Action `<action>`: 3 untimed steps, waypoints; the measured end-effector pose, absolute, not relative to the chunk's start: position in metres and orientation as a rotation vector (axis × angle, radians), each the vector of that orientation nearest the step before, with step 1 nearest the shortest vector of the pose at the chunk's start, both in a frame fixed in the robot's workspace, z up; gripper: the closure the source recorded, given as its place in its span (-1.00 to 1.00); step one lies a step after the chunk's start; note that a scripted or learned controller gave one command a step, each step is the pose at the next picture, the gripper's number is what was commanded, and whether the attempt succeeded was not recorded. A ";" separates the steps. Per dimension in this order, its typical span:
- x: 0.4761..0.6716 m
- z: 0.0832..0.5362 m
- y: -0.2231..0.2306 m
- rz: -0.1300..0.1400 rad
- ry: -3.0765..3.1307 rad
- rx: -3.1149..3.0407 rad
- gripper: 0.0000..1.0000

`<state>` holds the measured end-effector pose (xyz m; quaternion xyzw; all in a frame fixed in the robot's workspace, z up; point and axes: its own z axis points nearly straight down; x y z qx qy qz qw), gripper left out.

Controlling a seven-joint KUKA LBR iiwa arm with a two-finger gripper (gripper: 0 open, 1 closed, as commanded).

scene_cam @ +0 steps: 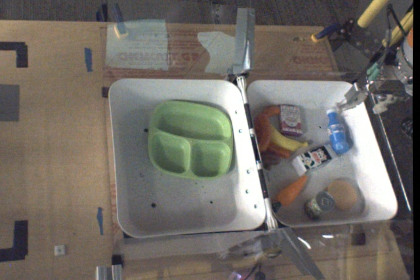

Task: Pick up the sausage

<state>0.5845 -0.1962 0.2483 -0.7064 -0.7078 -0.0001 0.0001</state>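
Tucked against the left wall of the right-hand shallow white bin (384,170), right of the frame's centre: the curved reddish-brown sausage (264,126), arched like a hook and touching a yellow banana (287,141) on its inner side. Probably just tumbled there with the rest of the toy food, hence the tight nesting. Close by, a small purple box (291,119) just above the banana and a little black-and-white milk carton (313,159) just below it. Further down, an orange carrot (293,189), a tin can (317,206) and a round tan bun (345,194). Towards the right wall, a blue plastic bottle (336,132).

Poised at the upper right corner of that bin, near the frame's right edge: the two-finger gripper (355,99), well apart from the sausage, with the bottle and box between. Wide or narrow: cannot tell at this size and blur. Nothing visibly carried.

In the left-hand shallow white bin (131,197), a green divided plastic plate (191,139), alone and well clear of the work.

Judged from this: approach not yet made. Awkward pick, given the wall on one side and the banana on the other; some risk of catching the banana instead.
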 end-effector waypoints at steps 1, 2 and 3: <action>0.536 0.218 -0.122 0.001 -2.049 -2.379 -1.00; 0.478 0.111 -0.095 0.003 -1.780 -2.585 -1.00; 0.478 0.120 -0.096 0.003 -1.777 -2.589 1.00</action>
